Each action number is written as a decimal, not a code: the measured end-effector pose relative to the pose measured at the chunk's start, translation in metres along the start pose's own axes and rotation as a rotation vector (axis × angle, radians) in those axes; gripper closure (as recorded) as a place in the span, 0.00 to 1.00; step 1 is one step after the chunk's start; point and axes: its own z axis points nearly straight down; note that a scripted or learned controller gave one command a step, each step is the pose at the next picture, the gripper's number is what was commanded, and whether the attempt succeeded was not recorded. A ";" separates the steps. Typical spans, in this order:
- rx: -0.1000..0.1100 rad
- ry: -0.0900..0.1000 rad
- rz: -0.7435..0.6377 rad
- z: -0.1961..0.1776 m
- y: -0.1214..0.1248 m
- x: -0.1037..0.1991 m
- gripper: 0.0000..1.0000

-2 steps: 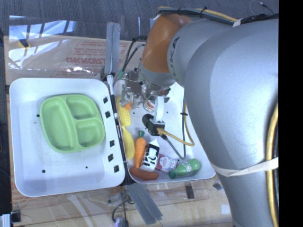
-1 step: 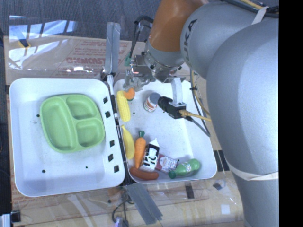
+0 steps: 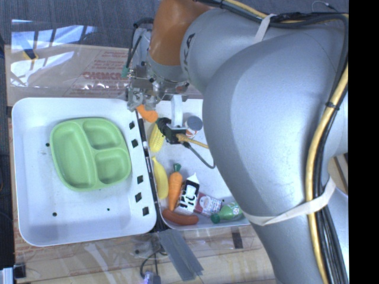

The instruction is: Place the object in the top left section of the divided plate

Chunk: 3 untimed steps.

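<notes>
While the arm [image 3: 260,99] hides much of the right bin [image 3: 222,220], the divided plate [image 3: 90,154] lies unobstructed

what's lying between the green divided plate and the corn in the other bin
In the camera view, bare white bin floor, then the two bins' adjoining walls, separate the green plate from the corn.

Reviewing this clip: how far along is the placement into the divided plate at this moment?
Early stage. Done: nothing yet; the green divided plate in the left bin has no object in any section. In hand: the hand sits over the divider between the bins, just above a small orange item; a grasp isn't confirmed. Left: carrying an object to the plate's top left section.
</notes>
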 end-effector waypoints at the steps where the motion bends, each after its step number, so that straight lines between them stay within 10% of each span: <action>1: 0.012 0.019 -0.015 0.006 -0.004 0.015 0.00; 2: 0.008 0.023 -0.424 0.088 -0.066 0.052 0.00; 3: 0.009 0.022 -0.337 -0.091 -0.012 0.043 0.00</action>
